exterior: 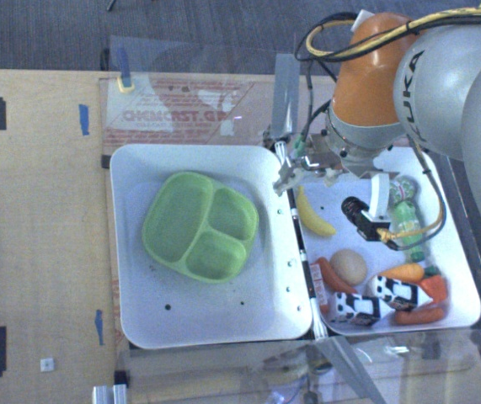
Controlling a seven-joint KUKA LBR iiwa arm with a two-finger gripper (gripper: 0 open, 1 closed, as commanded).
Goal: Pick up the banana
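step in hand: the approach, as i judge it. the gripper (293, 173) hangs over the right bin (452, 251), and the banana (313, 214) lies on the bin floor, not yet lifted.
gripper state: spread or pressed together, i cannot tell. the wrist covers it from above.
where the banana is: just beside the gripper, on the side toward the lower edge of the picture. its nearest end is almost under the gripper.
long axis: at a slant. it starts close to the gripper and goes away from it, down and a little toward the arm's side.
which way it points: the far tip points toward the beige ball (350, 268). the near tip points up to the gripper.
curve: the outer side of the bend faces the wall between the bins (296, 251), and the banana lies near this wall.
next move calls for: i think a short shift along the banana toward its middle, then a turn of the wrist so the closing goes across the long axis, then a straight descent.
what could go wrong: the wall is close on one side, so there is little room there. a grasp at the thin end may slip.
further off: the green plate (202, 225) is across the wall in the left bin (139, 297), well apart from the gripper.
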